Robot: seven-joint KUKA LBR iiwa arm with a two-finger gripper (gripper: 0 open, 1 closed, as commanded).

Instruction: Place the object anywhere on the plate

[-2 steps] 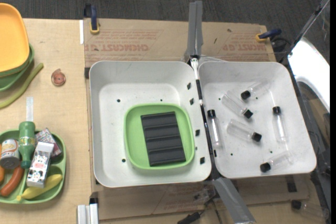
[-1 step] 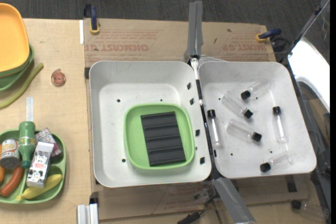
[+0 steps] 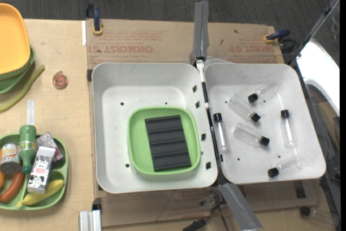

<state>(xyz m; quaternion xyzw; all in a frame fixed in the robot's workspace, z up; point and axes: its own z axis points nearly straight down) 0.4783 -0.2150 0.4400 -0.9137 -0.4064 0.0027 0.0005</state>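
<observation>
A green square plate (image 3: 138, 132) lies in the left white bin (image 3: 111, 111), slightly right of the bin's middle. A black ridged rectangular object (image 3: 168, 142) rests flat on the plate, covering most of its centre. In the right white bin (image 3: 309, 143) lie several clear vials with black caps, among them one near the top (image 3: 261, 93), one at the right (image 3: 287, 127) and one along the bin's left wall (image 3: 219, 133).
The bins stand on a cardboard sheet (image 3: 146, 43) held by clamps (image 3: 95, 20). On the bench to the left are stacked orange and green plates (image 3: 11, 46), a green tray of toy food (image 3: 32, 170) and a small round pink item (image 3: 60, 80).
</observation>
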